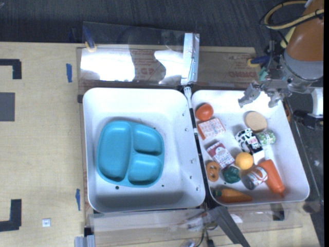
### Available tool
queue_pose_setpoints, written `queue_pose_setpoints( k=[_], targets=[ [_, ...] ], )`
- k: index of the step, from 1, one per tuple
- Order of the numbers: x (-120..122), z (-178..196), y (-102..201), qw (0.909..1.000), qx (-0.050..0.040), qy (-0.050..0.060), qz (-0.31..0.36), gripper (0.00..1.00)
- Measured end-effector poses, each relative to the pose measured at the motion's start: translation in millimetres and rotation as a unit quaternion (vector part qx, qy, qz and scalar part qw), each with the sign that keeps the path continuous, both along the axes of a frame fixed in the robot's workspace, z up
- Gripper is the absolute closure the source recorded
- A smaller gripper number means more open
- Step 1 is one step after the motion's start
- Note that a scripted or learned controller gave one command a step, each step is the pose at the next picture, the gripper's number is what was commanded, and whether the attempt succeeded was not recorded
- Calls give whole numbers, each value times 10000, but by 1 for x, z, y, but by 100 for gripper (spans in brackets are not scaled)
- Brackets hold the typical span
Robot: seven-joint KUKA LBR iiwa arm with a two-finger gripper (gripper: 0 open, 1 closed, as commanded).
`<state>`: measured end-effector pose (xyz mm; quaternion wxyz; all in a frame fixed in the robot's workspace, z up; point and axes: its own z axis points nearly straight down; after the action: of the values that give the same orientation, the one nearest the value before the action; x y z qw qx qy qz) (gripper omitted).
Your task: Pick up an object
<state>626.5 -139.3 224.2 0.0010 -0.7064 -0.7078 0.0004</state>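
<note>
White plastic forms two shallow bins side by side: the left bin (97,189) holds a blue three-compartment plate (130,153), and the right bin (298,187) holds small toy foods. The grey arm's two-finger gripper (261,96) hovers over the right bin's far edge, its fingers spread apart and holding nothing. Just below it lies a tan round bread roll (255,120), with a red tomato (204,111) to the left and an orange carrot (233,194) near the front wall.

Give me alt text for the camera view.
The gripper hangs over the right bin's far edge, above a pile of toy food including a tan bun. The left bin holds a blue divided plate.
</note>
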Motion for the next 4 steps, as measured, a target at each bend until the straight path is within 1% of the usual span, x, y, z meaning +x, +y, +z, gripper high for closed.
queue_pose_setpoints(
  k=[1,2,3,4],
  targets=[
    [1,11,1,10000,-4,-21,10,100],
    [1,11,1,10000,-4,-15,9,0],
    [15,-43,33,9997,6,27,-249,0],
    [-38,-103,3,9998,-3,17,-210,0]
  ],
)
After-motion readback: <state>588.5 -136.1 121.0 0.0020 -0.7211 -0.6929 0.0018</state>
